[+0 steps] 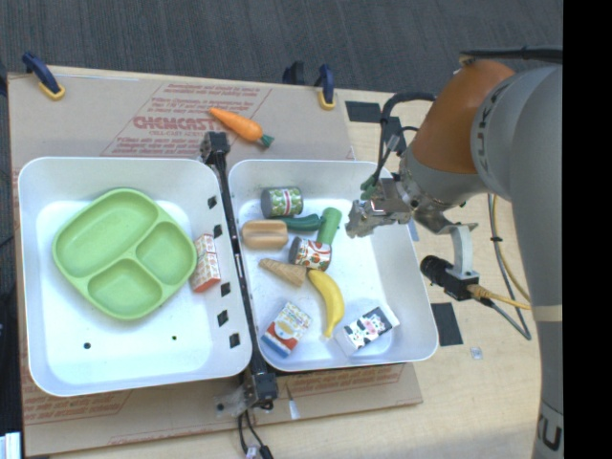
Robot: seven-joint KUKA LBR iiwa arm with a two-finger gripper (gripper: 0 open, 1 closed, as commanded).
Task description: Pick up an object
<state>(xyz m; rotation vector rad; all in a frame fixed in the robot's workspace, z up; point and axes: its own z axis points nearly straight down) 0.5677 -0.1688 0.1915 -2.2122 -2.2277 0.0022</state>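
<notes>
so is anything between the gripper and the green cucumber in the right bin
Nothing visible does. The gripper hangs at the right bin's upper right, and the green cucumber lies just to its left across bare white floor, its other end beside the small can.
</notes>
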